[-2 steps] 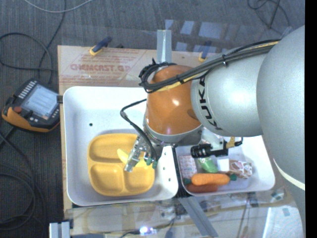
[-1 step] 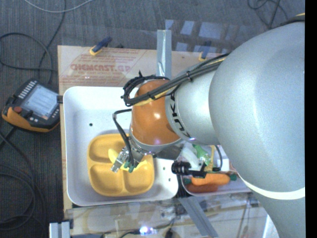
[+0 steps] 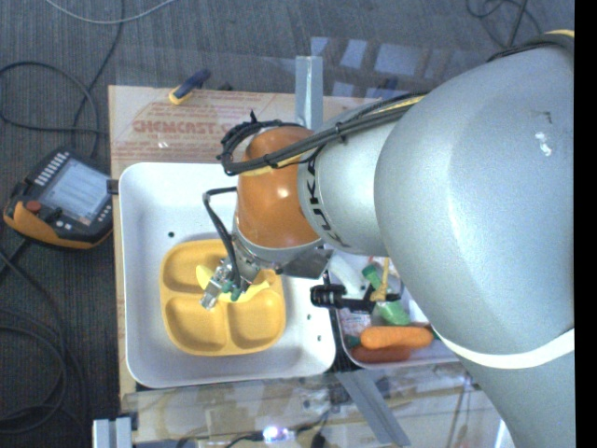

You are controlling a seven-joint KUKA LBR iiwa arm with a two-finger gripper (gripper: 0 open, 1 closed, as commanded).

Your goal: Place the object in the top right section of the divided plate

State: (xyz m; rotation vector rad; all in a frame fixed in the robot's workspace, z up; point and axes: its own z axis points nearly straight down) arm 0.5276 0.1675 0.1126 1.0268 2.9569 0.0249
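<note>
Now, nearest us: a carrot (image 3: 395,338) lies in the right bin (image 3: 347,348), touching a jumble of small packets; we cannot make out more of that bin under the arm.
Divided plate: a yellow divided plate (image 3: 191,329) sits in the left bin (image 3: 149,213), its sections showing as shallow wells.
Tool: the tool (image 3: 222,290) hangs low over the plate's centre, near where the dividers meet; we see something small and green-yellow at its tip.
Tool's hold: we cannot tell how far the tool is parted, nor whether that scrap is pinched or merely lies beneath it.
Object: the small green-yellow object (image 3: 237,294) is at the tool tip, over the plate's right-hand side; which section it is above we cannot say for sure.
Handling: we judge it light and probably soft or thin, so a gentle pinch across its narrow middle should do; a thing this small could slip or cling on release.
Arm: the orange band (image 3: 270,194) and grey arm (image 3: 466,203) fill the right.
Farthest: a teach pendant (image 3: 61,199) rests on the floor left of the desk (image 3: 187,119).
</note>
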